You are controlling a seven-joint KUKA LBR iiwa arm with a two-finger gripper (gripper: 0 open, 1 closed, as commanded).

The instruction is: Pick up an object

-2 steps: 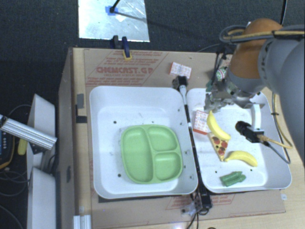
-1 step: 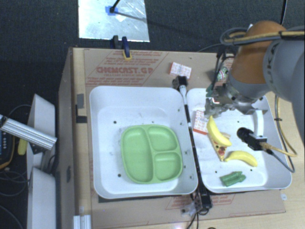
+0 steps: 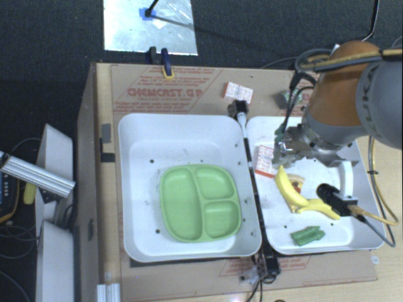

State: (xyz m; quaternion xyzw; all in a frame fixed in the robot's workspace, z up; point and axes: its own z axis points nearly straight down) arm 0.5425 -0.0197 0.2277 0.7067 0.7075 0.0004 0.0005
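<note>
At 3 o'clock in the right bin [image 3: 362, 243], the gripper [image 3: 284, 148] sits above the banana [image 3: 296, 197]; jaw state cannot be told; green toy [image 3: 307, 235] lies at 6 o'clock of the banana; left bin [image 3: 138, 137] holds a green divided plate [image 3: 200, 202]

green tray [image 3: 200, 202]: smooth matt plastic; bins [image 3: 141, 137]: glossy white plastic; bench [image 3: 170, 93]: brown cardboard

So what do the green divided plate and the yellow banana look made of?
Green divided plate: likely moulded plastic, matte with a soft sheen, uniform colour and rounded compartments. Yellow banana: probably a plastic toy, given its even, smooth colour, though real fruit can't be ruled out.
</note>
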